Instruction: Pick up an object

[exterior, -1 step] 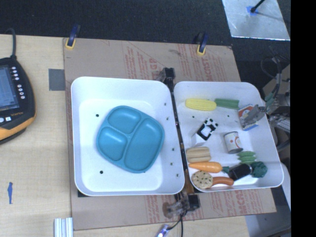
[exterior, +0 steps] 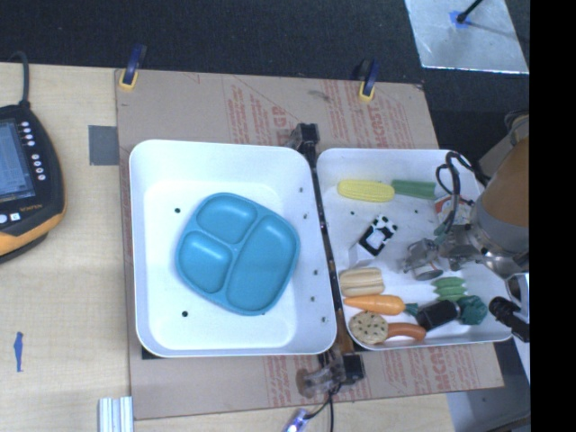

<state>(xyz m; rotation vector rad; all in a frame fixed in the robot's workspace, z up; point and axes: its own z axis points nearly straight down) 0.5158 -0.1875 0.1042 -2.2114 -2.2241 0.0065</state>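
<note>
The approach step appears to be in hand: the gripper [exterior: 423,257] is lowered into the right bin [exterior: 409,157], over bare floor near its right side, and nothing is seen between its metal fingers; whether they are apart or together cannot be told. No object is lifted yet. A black-and-white block [exterior: 379,234] lies just left of it, a knobbly yellow corn cob [exterior: 365,190] farther off, a smooth orange carrot [exterior: 378,303] nearer. A moulded blue divided plate [exterior: 238,252] is held in the left bin [exterior: 153,165]. Next, alignment over one toy is probably needed.
</note>
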